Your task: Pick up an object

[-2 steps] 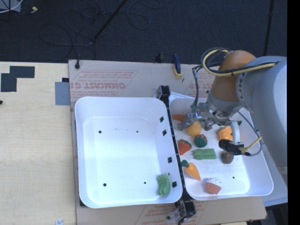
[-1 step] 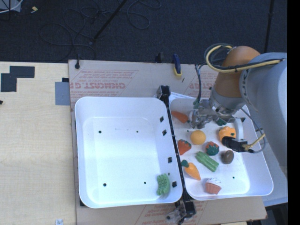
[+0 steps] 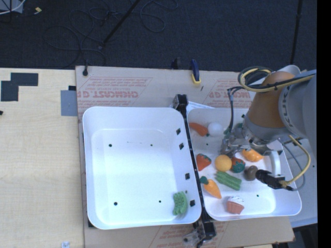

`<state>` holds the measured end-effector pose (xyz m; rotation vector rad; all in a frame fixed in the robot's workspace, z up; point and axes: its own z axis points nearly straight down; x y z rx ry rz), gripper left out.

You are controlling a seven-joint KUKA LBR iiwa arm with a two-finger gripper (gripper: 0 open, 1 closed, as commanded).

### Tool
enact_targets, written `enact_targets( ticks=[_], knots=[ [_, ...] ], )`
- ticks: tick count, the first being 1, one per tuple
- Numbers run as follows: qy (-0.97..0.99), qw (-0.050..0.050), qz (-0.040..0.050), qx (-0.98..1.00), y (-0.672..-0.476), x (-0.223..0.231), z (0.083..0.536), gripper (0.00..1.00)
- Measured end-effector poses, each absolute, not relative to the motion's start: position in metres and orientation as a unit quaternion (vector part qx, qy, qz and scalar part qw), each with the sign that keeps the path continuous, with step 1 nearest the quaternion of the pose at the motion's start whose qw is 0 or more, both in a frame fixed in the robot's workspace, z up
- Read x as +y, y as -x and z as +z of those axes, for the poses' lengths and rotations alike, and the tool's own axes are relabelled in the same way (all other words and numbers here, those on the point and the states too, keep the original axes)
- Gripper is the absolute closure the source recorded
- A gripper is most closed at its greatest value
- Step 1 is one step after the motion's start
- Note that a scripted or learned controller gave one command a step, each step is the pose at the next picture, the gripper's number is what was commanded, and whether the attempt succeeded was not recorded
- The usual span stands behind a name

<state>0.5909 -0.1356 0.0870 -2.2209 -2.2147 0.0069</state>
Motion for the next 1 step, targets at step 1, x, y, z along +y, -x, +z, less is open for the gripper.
enact_targets(
  ticks=[1],
  knots=[
    [0.709,0.002,0.0007,-0.705,-0.5585,-0.2172,0.0877,1.0]
  ],
)
